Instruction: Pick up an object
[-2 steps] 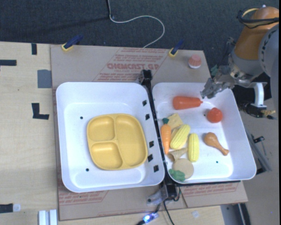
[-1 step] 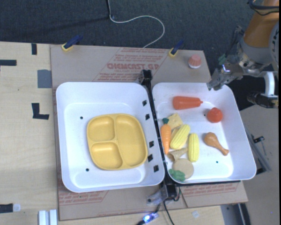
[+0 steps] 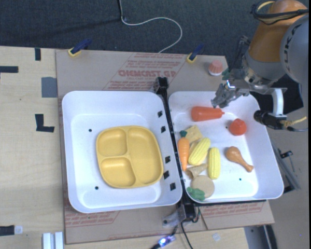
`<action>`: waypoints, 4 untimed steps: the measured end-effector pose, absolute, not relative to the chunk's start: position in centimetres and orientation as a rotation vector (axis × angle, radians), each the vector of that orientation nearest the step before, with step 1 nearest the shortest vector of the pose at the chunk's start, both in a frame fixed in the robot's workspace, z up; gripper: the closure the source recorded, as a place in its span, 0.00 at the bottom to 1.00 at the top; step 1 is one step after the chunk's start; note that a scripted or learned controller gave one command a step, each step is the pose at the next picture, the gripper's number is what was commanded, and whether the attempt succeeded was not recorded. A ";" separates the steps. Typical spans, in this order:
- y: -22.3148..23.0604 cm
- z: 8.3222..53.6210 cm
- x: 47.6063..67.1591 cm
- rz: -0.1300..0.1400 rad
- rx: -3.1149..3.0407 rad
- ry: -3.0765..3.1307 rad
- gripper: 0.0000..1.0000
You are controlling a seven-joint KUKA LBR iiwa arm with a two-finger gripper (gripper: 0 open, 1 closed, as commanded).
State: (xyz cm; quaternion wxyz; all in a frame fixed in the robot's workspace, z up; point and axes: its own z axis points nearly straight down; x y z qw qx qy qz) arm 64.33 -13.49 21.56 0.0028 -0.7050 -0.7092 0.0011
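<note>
Red sausage [image 3: 207, 113] lying left-right, tool [image 3: 220, 100] just above its right end

Arm [image 3: 280, 30] is cut off by the frame's top and right edges, base out of shot. Gripper [image 3: 221, 98], just above the right bin's [image 3: 269, 183] red sausage [image 3: 206, 113]: fingertips too small and blurred to read. Food pile at that bin's left wall: cracker-like pieces [image 3: 195, 135] mostly buried under the corn cobs [image 3: 199, 150]; green item [image 3: 197, 193] partly hidden under the round biscuit [image 3: 202, 185].
</note>
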 end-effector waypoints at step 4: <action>6.2 21.2 56.7 0.007 -2.210 -2.225 1.00</action>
